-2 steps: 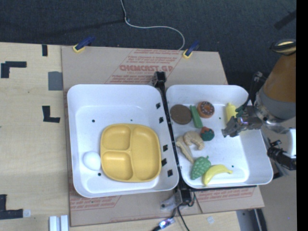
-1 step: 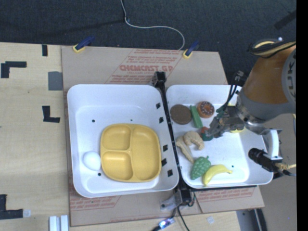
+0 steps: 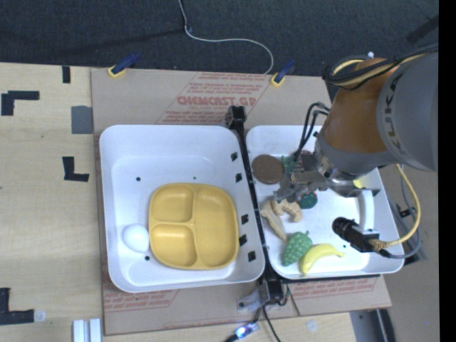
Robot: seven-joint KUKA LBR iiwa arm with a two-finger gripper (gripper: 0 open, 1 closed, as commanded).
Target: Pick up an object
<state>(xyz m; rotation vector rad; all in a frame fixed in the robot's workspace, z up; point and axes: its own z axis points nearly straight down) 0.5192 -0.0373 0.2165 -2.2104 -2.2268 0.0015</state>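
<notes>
Pincer (image 3: 298, 184) hangs low inside the right bin (image 3: 381, 266), just above one tan toy figure (image 3: 279, 213); I cannot tell if it is apart or together, and nothing is seen between its tips. Around the tan toy figure I count one brown disc (image 3: 266, 168) behind it, one teal piece (image 3: 308, 200) just to its right, one green grape bunch (image 3: 297, 247) in front of it, and one yellow banana (image 3: 319, 256) touching the grapes. Left of the figure, the left bin (image 3: 117, 155) holds one yellow divided plate (image 3: 193, 225) with three compartments and one white egg (image 3: 135, 237) beside it. Two bins stand on the tabletop (image 3: 43, 226).
</notes>
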